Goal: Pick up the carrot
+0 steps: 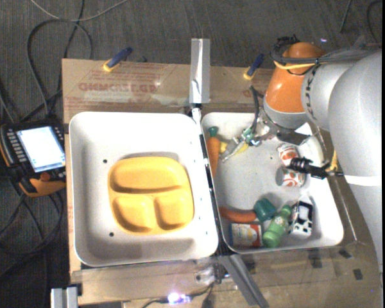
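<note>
Carrot: long orange plastic carrot with a green top (212, 151), lying in the right-hand shallow white bin (337, 233), tight along its left wall. Long axis runs roughly parallel to that wall, green end toward the far edge of the bin, orange tip pointing toward the near edge.

Two-finger gripper (251, 135) sits in the far part of the same bin, to the right of the carrot's upper half, near but apart from it. A yellow piece (234, 149) lies between the two, just beside the fingertips. Jaw state: can't tell, the fingers are a small dark tangle under the orange wrist band and the gap isn't readable. Nothing visibly between them.

So the coming move is a short shift left toward the wall, and the closing direction should probably run across the carrot's length. Wall clearance looks like the risk.

Other clutter: an orange sausage-shaped toy (237, 214) by the near edge, a green bottle (277, 228), a black-and-white item (301, 219), a red-and-white can (289, 175). Left white bin (83, 191) holds a yellow three-compartment tray (152, 193).

Writing: faint red print on the cardboard sheet (119, 90) behind the bins, not legible. Can and packet labels too small to read.
</note>
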### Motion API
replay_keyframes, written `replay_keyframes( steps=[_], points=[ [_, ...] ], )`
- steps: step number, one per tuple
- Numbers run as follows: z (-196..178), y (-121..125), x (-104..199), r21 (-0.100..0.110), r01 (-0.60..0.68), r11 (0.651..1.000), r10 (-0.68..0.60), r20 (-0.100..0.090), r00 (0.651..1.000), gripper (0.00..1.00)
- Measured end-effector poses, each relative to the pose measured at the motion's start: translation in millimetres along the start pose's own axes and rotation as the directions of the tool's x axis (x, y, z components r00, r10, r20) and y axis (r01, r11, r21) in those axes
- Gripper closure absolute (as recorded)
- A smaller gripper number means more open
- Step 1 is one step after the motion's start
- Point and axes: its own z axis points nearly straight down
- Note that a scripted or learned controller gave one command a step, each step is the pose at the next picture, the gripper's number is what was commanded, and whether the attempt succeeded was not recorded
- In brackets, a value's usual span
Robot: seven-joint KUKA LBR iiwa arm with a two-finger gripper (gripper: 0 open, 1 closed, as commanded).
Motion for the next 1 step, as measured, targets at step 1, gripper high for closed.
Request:
replay_keyframes(
  steps=[1],
  points=[
    [-8.2, 1.1, -0.5, 0.002, 0.001, 1.000, -0.001, 0.000, 1.000, 1.00]
  ],
)
